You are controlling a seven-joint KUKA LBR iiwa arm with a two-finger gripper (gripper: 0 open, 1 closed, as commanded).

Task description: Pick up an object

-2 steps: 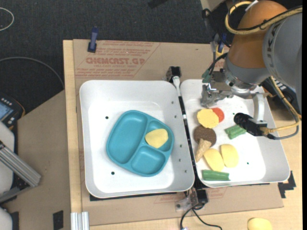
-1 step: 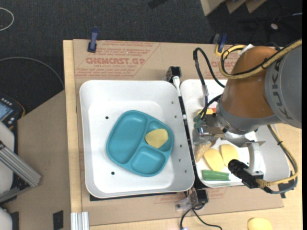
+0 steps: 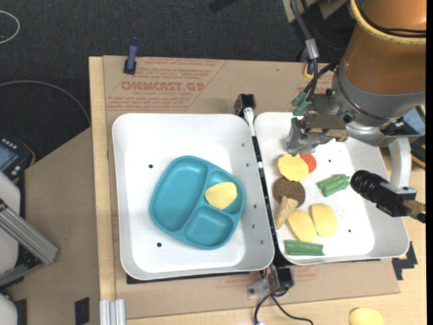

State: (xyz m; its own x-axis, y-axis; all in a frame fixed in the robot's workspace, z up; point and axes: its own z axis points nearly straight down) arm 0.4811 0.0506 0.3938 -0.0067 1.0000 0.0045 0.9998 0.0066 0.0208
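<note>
My gripper (image 3: 298, 145) hangs low over the back left part of the right bin (image 3: 379, 246), just above a flat yellow piece (image 3: 293, 168) and a small red piece (image 3: 309, 161). Its fingertips are too dark and crowded to read. In the same bin lie a chocolate ice-cream cone (image 3: 287, 198), a green bean pod (image 3: 333, 184), two yellow potato-like pieces (image 3: 314, 222) and a flat green pod (image 3: 304, 248). The left bin (image 3: 135, 154) holds a teal divided plate (image 3: 193, 202) with a pale yellow lemon-like piece (image 3: 220, 195) in one compartment.
A black cylindrical part (image 3: 379, 189) on a white bracket juts over the right bin's right side. The big grey and orange arm (image 3: 389, 39) covers the back right corner. Another yellow item (image 3: 365, 315) lies off the bench at the bottom right.
</note>
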